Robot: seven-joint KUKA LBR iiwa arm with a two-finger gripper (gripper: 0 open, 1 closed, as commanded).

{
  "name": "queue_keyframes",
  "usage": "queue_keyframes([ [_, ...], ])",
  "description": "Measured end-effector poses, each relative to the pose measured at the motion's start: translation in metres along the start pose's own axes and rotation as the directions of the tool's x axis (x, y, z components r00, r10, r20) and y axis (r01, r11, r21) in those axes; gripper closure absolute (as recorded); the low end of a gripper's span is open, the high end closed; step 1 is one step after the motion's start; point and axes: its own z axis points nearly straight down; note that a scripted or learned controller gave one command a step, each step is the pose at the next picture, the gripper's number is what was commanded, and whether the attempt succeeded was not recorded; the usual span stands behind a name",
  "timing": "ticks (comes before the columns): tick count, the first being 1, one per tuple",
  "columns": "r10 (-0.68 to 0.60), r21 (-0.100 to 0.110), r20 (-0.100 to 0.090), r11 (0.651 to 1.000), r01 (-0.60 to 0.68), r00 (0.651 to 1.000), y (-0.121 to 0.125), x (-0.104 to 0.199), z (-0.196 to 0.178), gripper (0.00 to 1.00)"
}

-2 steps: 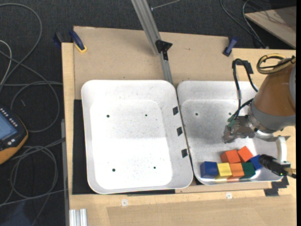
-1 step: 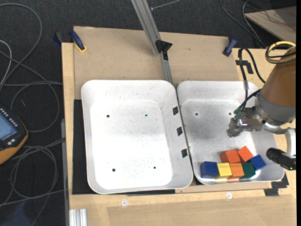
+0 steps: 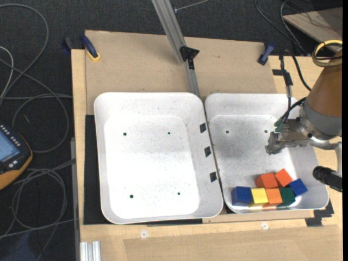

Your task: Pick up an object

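The wooden table [image 3: 163, 58] carries two shallow white bins side by side. The left bin [image 3: 155, 107] lies toward nine o'clock and the right bin [image 3: 239, 110] toward three o'clock, their inner rims touching along the middle. A slanted metal rail [image 3: 173, 29] runs down from twelve o'clock to the seam between them.

The grey arm, with its orange band [image 3: 330, 94], reaches in from three o'clock, and its end effector [image 3: 274, 144] hangs over the right bin's middle, above bare floor; whether it is open or closed, I cannot tell, and nothing shows held in it.

The blocks sit clustered at the right bin's five o'clock corner, against the near rim: a blue block [image 3: 242, 195], a yellow block [image 3: 259, 196], orange blocks [image 3: 270, 182], a green block [image 3: 287, 195] and a second blue block [image 3: 298, 187], all touching one another, well below the end effector.
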Motion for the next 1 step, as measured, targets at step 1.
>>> queue_keyframes([
  [1, -0.006, 0.001, -0.003, 1.0, 0.006, 1.0, 0.0107, 0.0587, -0.0128, 1.0],
])
